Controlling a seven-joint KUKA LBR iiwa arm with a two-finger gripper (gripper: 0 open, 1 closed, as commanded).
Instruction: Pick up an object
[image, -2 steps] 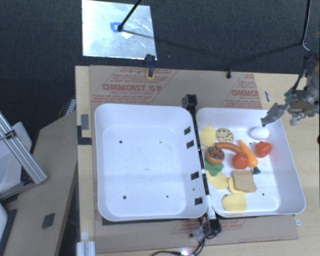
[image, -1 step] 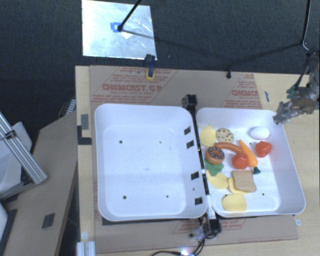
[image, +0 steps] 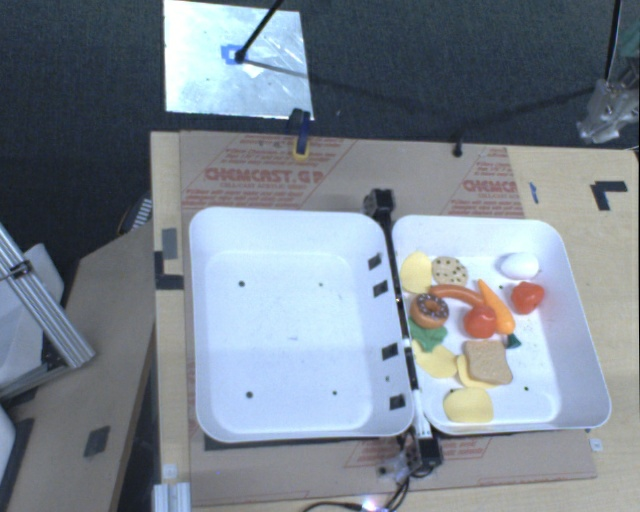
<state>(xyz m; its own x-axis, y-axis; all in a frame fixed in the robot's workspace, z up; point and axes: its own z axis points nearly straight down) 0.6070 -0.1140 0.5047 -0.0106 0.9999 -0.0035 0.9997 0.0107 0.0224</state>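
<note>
Bench (image: 330, 160) bears two bins; toy food (image: 470, 325) crowded in right bin (image: 575, 330). Neighbours likely nudged, grasp missed. Jaw state cannot be told.

Soft, even overhead light, slight blur (glare on the foil sheet (image: 238, 58)), faint shadows.

Bench (image: 250, 165) bears two white bins: left bin (image: 290, 325), right bin (image: 570, 330).

Lab bench (image: 250, 165), twin white bins (image: 290, 320), toy food (image: 470, 320)
</note>
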